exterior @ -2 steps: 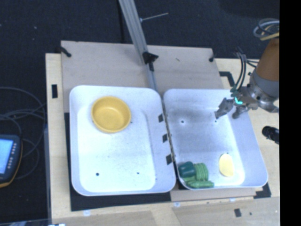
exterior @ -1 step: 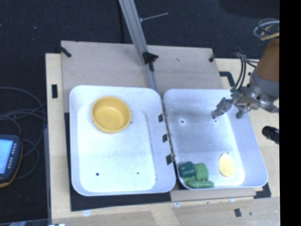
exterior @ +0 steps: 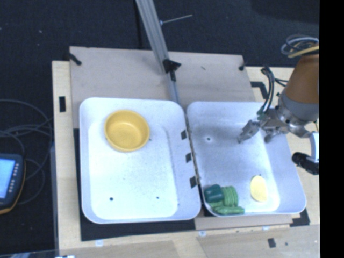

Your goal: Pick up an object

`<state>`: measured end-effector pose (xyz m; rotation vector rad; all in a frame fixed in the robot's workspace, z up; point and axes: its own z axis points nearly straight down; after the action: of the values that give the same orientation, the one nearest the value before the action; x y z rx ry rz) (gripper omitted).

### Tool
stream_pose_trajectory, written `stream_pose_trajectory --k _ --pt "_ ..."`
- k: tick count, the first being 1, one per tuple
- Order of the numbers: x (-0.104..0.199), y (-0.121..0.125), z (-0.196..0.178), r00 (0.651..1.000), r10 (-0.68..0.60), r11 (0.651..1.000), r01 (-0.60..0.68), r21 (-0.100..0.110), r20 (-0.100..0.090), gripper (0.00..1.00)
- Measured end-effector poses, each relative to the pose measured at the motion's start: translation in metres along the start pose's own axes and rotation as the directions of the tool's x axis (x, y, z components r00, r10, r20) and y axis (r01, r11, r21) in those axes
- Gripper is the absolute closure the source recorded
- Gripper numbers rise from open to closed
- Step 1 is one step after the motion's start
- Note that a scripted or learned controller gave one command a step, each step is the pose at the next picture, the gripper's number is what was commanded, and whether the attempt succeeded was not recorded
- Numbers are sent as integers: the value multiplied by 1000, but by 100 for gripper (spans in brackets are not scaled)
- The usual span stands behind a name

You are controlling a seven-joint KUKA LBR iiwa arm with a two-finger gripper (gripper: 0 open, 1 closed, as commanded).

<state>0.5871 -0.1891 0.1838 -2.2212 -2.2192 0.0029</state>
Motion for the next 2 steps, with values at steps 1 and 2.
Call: stream_pose_trajectory --k 1,2 --pt "7 1 45 1000 -1 1000 1 1 0 0" --pt "6 0 85 1000 0 1000 0 -1 0 0"
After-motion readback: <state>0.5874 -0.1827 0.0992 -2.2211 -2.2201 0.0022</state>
